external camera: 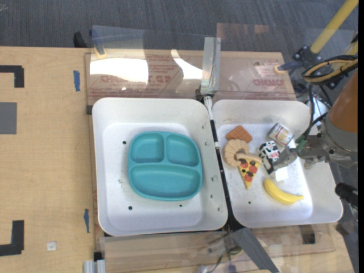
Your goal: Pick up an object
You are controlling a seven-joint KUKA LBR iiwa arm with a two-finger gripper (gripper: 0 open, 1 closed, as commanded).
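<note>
The pincer (286,159) hangs low in the right bin (324,206), approaching to pick; I cannot tell its state. Cow toy (268,151) just left, banana (282,191) below. Next: settle over 1.

Banana (282,191), pizza slice (248,173), cookie (239,133), can (280,133) lie in right bin (324,209).

arm: grey, orange band above wrist, reaching in from the right | pincer (282,162): low over the right bin (324,209), pointing left | fingers: unclear
</note>
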